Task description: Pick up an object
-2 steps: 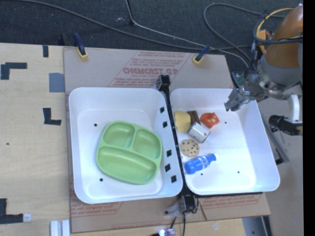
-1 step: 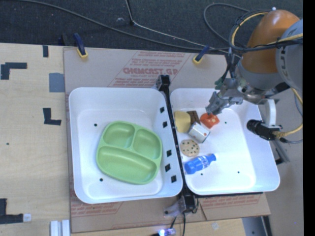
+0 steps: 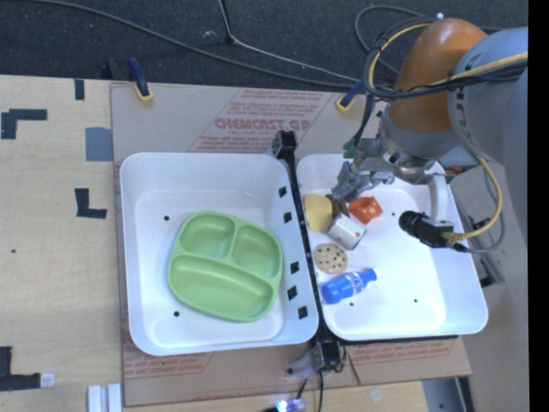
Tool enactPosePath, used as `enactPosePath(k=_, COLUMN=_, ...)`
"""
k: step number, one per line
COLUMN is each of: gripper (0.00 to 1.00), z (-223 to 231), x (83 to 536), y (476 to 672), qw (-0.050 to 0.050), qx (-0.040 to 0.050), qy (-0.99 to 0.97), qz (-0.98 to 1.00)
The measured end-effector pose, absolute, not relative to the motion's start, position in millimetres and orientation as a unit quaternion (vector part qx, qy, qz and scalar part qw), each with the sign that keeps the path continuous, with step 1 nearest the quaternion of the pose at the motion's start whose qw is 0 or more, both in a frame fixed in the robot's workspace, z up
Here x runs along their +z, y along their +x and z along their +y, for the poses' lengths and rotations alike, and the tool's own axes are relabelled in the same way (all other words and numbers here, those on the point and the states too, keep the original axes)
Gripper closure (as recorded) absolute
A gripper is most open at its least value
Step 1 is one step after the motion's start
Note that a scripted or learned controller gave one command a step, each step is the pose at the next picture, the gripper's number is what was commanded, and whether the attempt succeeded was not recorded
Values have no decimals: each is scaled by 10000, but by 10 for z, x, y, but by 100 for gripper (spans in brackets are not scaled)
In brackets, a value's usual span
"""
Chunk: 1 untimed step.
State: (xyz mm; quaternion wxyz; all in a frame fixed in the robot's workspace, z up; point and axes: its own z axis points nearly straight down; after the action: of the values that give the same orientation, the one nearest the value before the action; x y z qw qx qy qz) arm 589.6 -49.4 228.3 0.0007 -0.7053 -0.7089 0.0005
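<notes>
Partly hidden gripper (image 3: 349,194) above orange block (image 3: 367,209), yellow piece (image 3: 317,212); grip state unreadable.

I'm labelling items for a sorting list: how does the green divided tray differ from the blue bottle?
The green tray is broad, flat and split into compartments; the blue bottle is small, rounded and lies on its side. The tray sits alone in the left bin; the bottle shares the right bin with several small items, near the round cookie. Both rest loose on white bin floors.
</notes>
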Motion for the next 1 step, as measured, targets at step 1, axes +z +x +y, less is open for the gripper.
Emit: enactPosePath(k=1, gripper=100, z=33, x=2166, y=5832, qw=13, qx=6, qy=-7049, qz=-7093)
